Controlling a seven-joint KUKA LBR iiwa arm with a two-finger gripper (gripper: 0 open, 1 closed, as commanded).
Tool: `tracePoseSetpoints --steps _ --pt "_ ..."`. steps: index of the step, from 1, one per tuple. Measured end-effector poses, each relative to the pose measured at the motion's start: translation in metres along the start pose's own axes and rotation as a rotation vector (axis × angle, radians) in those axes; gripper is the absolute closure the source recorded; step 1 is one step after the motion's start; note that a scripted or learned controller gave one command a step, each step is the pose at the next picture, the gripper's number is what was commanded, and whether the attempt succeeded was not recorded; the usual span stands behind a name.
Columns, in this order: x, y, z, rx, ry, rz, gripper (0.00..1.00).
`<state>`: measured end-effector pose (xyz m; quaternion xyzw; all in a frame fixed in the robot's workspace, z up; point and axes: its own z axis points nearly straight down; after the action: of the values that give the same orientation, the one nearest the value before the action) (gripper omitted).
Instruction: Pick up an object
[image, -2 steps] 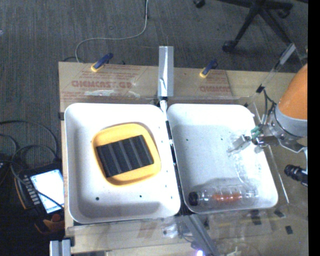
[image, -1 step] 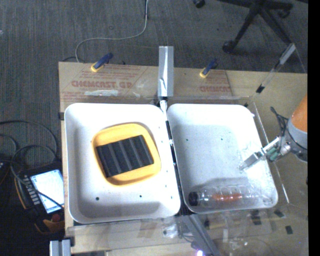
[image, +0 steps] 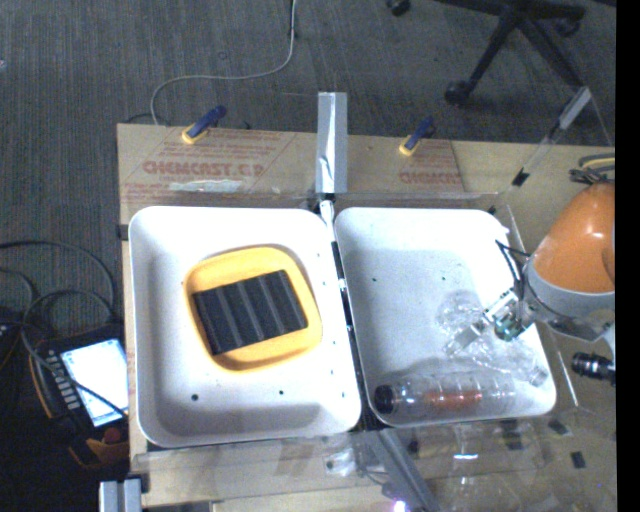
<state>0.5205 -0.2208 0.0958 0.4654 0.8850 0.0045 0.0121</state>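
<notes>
My claw (image: 507, 325) at right bin's (image: 420, 230) right edge, grip state unclear; bottle (image: 450, 396) lies below-left, long axis along front wall.

Yellow tray (image: 254, 306) (dark slats) left bin (image: 160, 240); bottle (image: 450, 395) right bin (image: 400, 240).

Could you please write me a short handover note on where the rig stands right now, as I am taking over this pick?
Gripper: low over the right bin, at its right side, beside crumpled clear plastic; whether its fingers are open or shut cannot be seen.
Things: clear bottle lying on its side along the right bin's near wall; yellow tray with a dark ridged insert in the left bin.
Done: nothing visibly lifted.
Left: grasp one object and raise it.
</notes>
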Motion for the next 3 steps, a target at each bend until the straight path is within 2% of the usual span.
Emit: tracePoseSetpoints --steps 1,2,3 --pt "-0.011 0.027 -0.19 0.019 0.013 0.149 0.0" --pt "0.011 0.017 -0.003 0.012 0.006 0.255 0.0" --pt "-0.031 0.04 -0.058 0.021 0.013 0.285 0.0"
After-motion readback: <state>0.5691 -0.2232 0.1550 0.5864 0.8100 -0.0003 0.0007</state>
